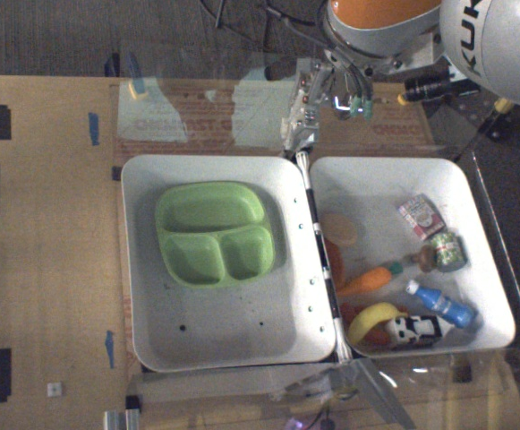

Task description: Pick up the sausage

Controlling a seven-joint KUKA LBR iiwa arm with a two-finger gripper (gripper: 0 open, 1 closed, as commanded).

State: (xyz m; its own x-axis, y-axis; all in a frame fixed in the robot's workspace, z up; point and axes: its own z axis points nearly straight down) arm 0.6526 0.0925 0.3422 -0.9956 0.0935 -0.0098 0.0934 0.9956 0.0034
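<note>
Sausage [333,262] at bin wall, carrot [367,281], banana [372,320] beside.

A green divided plate [215,233] lies in the left bin [143,330]; the right bin [483,231] holds a carrot [367,281], a banana [372,319], a blue bottle [442,304] and a small pink packet [420,215]; both bins rest on the table [45,240].
</note>
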